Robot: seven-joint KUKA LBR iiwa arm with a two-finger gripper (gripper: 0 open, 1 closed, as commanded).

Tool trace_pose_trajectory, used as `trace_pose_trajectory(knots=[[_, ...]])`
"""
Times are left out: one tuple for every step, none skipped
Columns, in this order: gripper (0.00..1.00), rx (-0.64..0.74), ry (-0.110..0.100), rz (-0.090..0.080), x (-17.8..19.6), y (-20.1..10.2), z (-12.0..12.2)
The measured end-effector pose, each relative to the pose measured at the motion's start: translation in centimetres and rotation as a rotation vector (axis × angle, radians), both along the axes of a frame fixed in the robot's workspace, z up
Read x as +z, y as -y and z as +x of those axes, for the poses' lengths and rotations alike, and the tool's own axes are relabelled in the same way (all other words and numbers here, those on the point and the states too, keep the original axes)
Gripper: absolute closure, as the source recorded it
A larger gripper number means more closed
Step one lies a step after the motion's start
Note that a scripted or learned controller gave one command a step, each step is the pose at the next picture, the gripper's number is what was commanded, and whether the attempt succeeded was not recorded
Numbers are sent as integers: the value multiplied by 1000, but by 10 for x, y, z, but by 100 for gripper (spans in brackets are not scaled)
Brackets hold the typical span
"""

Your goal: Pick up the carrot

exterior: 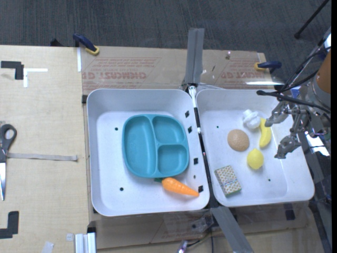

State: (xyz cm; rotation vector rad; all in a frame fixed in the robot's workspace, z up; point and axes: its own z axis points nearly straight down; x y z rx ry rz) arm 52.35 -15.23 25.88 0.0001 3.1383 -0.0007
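Pincer [281, 136] at right of frame, over the right bin [295, 194], fingers spread wide apart w/ nothing between them. Just left of it: banana [265, 134], w/ a white crumpled thing [251, 118] above that, lemon [255, 159] below. Brown egg-like ball [238, 140] further left; small patterned box [228, 180] lower down near bin's front. Carrot [179, 187] well apart from pincer, in left bin [102, 157], lower centre of frame, lying flat just below the teal divided plate [156, 145], leafy end tucked at plate edge. Scissors [5, 157] on desk [42, 115], far left.
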Motion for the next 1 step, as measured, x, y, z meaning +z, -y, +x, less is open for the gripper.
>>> trace_pose_trajectory(knots=[[0, -134, -1, 1, -141, 10, -21]])
